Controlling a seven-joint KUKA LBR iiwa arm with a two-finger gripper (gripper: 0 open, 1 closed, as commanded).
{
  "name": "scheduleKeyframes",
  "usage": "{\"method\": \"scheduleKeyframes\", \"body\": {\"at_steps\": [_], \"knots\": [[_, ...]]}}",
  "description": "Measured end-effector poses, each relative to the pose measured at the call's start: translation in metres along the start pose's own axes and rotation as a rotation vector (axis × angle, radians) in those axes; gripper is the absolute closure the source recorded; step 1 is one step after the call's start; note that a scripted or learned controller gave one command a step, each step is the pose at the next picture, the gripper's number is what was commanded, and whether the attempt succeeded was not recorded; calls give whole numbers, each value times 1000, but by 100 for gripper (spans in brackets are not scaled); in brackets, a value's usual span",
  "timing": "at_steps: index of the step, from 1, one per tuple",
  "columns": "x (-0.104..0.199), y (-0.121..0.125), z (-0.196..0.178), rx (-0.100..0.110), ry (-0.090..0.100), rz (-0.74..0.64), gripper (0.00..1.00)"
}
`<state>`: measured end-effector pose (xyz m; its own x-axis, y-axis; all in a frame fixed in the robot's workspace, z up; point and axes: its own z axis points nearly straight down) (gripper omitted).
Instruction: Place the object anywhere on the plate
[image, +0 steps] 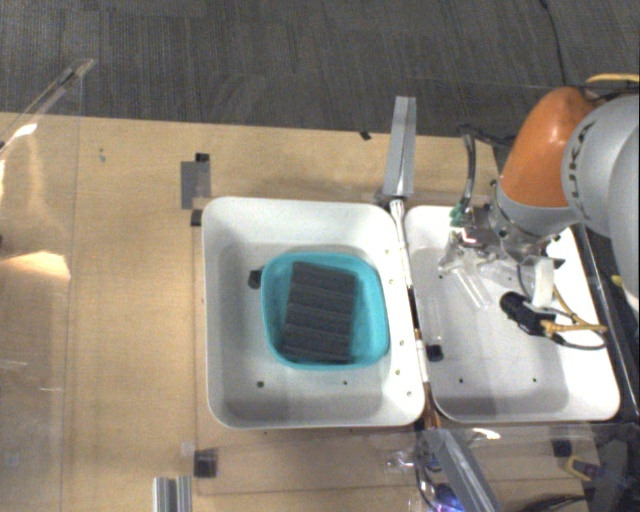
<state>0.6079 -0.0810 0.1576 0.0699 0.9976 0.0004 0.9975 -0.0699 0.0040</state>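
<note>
Pincer hangs over the right bin, near its upper left corner; I cannot tell its state from up here. I see the dark ridged block lying on the teal plate in the left bin, so I judge it placed and would only lift the arm straight clear

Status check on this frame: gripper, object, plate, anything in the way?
Gripper over right bin, finger state unclear. Dark ridged block lies flat on teal plate in left bin. Nothing blocking.
</note>
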Motion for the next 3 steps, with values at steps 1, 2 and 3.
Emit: {"method": "scheduleKeyframes", "body": {"at_steps": [1, 2, 3], "knots": [[60, -36, -58, -3, 1, -58, 100], [116, -21, -47, -2, 1, -150, 100], [116, -21, -47, -2, 1, -149, 0]]}}
